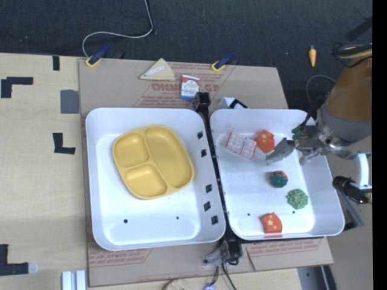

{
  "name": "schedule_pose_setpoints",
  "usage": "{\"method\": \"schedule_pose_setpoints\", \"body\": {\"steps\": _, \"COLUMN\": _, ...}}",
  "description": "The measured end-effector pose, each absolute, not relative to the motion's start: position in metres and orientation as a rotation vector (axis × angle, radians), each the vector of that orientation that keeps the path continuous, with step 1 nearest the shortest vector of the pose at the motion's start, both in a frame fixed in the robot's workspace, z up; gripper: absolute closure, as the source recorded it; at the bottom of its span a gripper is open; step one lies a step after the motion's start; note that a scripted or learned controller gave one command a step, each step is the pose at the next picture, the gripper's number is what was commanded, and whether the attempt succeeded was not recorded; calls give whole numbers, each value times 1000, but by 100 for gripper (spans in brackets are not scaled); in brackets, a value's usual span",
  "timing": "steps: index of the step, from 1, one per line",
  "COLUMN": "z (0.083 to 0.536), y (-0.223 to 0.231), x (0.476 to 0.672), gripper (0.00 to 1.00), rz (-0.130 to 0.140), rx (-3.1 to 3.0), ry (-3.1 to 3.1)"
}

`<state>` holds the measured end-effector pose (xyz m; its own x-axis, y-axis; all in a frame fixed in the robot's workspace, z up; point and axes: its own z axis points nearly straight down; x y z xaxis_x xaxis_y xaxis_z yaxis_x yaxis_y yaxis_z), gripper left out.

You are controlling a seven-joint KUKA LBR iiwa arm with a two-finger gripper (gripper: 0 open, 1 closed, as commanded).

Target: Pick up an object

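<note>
Two white bins sit side by side; the left bin (100,222) holds a yellow divided plate (152,161), and everything else is placed against the right bin (239,222). Inside it, near its far edge, lie a pale wrapped packet (240,144) and, just beside that, an orange-red block (264,141). Toward its middle sits a small teal ball (278,179), with a green bumpy ball (297,198) close by, and a second orange-red block (271,223) near its front edge. The gripper (289,149) hangs over this bin's right part, just beside the far orange-red block, its fingers spread apart with nothing between them.
</note>
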<state>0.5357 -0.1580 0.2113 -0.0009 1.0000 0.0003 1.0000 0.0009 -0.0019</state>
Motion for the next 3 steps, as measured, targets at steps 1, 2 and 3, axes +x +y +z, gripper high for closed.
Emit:
{"method": "schedule_pose_setpoints", "body": {"steps": 1, "z": 90, "y": -182, "x": 537, "gripper": 0, "rz": 1, "rx": -2221, "ry": -2222}}
{"method": "schedule_pose_setpoints", "body": {"steps": 2, "z": 99, "y": -183, "x": 538, "gripper": 100, "rz": 1, "rx": -2222, "ry": -2225}}
{"method": "schedule_pose_setpoints", "body": {"steps": 3, "z": 184, "y": -62, "x": 563, "gripper": 100, "rz": -1, "rx": -2217, "ry": -2225}}
